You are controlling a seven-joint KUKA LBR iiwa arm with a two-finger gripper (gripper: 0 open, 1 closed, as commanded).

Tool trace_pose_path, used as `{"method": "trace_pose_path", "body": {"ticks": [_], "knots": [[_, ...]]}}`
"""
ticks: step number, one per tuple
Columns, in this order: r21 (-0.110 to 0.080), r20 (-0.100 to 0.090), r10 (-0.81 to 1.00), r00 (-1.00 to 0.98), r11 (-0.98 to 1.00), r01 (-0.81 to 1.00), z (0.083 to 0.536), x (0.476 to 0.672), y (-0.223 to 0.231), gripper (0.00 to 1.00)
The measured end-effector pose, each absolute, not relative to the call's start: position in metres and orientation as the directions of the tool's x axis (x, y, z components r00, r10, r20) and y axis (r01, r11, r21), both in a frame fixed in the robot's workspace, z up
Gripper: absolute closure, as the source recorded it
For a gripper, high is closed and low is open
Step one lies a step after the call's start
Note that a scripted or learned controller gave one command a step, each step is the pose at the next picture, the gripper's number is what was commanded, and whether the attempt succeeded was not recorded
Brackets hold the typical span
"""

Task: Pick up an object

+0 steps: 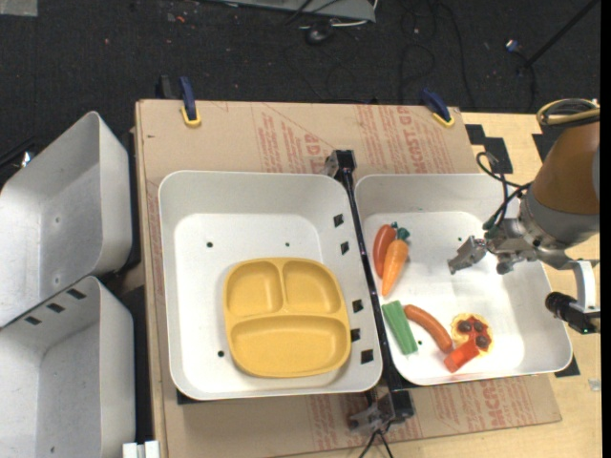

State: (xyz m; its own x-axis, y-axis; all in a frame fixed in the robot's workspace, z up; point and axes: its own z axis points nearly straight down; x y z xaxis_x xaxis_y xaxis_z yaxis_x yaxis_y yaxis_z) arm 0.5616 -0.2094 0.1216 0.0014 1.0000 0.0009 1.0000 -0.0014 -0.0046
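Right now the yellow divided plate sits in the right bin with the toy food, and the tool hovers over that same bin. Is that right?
Not quite. The camera view shows the yellow divided plate in the left bin, alone. The toy food, including the carrot, green stick and sausage, lies in the right bin, and the tool does hover over that bin.

My arm (573, 184) is cut off at the 3 o'clock edge; my gripper (470, 254) is too small to read its finger gap.
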Motion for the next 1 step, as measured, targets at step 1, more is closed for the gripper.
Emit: {"method": "trace_pose_path", "body": {"ticks": [1], "knots": [[0.002,-0.001,1.0,0.001,-0.001,1.0,0.1357,0.5631,-0.2096,1.0]]}}
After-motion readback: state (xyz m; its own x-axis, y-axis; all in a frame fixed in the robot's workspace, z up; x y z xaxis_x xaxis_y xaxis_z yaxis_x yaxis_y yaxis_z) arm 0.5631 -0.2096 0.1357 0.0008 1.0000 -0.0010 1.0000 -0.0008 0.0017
